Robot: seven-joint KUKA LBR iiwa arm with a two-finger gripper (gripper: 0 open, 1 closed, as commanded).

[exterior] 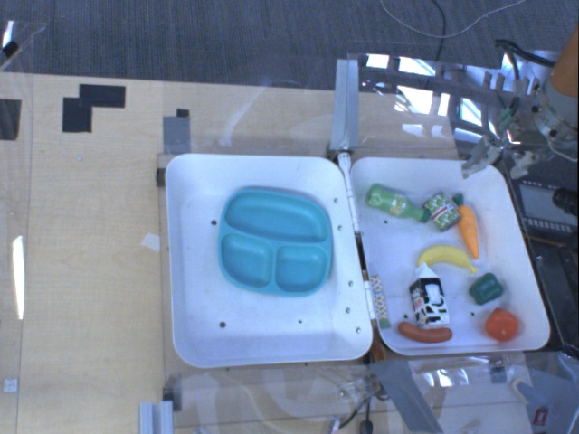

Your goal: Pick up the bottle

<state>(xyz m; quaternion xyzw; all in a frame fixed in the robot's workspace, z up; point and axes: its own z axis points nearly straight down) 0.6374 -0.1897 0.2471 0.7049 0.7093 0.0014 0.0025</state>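
Gripper (496, 152) hangs at the upper right of the frame, over the far right corner of the right bin (520, 242); whether it is open or closed I cannot tell, since it blurs into the metal frame behind it. Nothing is visibly held. The arm is cut off by the right edge, with a strip of its orange band showing at the top right corner.

The bottle (395, 202), green with a paler label, lies on its side in the upper left part of the right bin, neck pointing right and down, well apart from the gripper. Its neck end touches or nearly touches a small green can (441, 212), which in turn sits just beside a carrot (468, 230). Below them lie a banana (447, 259), a black-and-white carton (429, 302), a red sausage (425, 334) along the near wall, a dark green pepper (486, 287) and a tomato (502, 325) at the lower right corner. The space to the left of the bottle and above it is bare bin floor.

The left bin (190, 242) holds 1 blue tray (275, 240) with 3 compartments.

Clear plastic panels around the bins throw reflections, so the edges at the bottom of the frame are hard to make out.
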